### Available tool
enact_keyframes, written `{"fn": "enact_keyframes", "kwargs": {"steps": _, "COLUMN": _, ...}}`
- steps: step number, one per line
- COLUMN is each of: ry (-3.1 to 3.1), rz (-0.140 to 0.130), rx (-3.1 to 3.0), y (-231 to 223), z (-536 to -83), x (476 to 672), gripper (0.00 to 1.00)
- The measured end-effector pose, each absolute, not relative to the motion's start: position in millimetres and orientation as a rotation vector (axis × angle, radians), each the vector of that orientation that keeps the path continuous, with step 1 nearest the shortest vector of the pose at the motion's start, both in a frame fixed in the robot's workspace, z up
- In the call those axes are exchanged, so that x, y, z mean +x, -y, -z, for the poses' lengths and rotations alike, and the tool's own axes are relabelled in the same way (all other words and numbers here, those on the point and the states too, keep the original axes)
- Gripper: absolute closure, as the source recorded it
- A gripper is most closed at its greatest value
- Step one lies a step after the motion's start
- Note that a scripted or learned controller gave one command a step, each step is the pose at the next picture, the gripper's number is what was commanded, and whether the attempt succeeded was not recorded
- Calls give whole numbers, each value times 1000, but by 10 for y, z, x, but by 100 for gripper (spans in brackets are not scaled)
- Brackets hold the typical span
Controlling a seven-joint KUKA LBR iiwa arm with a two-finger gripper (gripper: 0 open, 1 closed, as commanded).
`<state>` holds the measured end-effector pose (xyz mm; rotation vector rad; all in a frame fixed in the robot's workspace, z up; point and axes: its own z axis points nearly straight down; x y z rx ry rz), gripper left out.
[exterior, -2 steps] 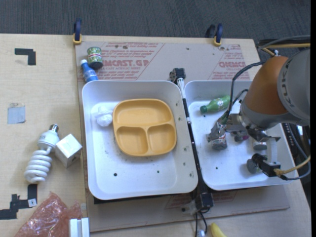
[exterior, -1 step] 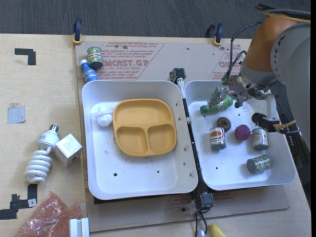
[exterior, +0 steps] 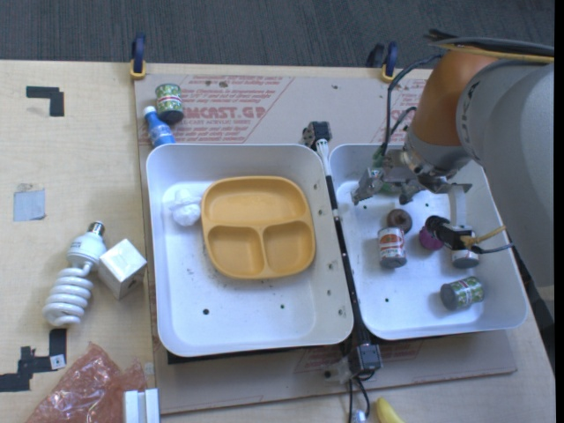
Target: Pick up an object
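Far left, off the bench, a spiral light bulb (exterior: 70, 282) lies beside a white cube (exterior: 122, 267), with a red mesh bag (exterior: 86, 384) below them. At the board's top corner a green-labelled can (exterior: 168, 100) stands touching a small blue bottle (exterior: 159, 131).

Into the left bin (exterior: 176, 324) now: a yellow divided tray (exterior: 258, 226) sits flat in its upper middle, and a white wad (exterior: 185, 208) is tucked against the tray's left edge.

Across the divide, the right bin (exterior: 414, 320) is where the arm is working. The gripper (exterior: 388, 183) is low over the bin's upper part, and whether it is apart or together I cannot tell; nothing shows in its grasp. Just below it lies a small brown round piece (exterior: 399, 220), and right under that stands a red-labelled can (exterior: 392, 246). A purple thing (exterior: 430, 237) sits just to the right of those two. Lower right, a green can (exterior: 462, 293) lies on its side, apart from the others.
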<state>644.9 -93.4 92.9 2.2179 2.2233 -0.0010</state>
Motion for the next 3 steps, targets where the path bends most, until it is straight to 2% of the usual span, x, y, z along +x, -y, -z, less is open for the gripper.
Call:
{"fn": "enact_keyframes", "kwargs": {"steps": 1, "ry": -2225, "rz": 2, "rx": 2214, "y": 935, "z": -1031, "x": 6453, "gripper": 100}}
{"fn": "enact_keyframes", "kwargs": {"steps": 2, "ry": -2221, "rz": 1, "rx": 2219, "y": 1554, "z": -2022, "x": 6433, "gripper": 100}}
{"fn": "enact_keyframes", "kwargs": {"steps": 3, "ry": -2222, "rz": 1, "rx": 2219, "y": 1552, "z": -2022, "x": 6433, "gripper": 0}}
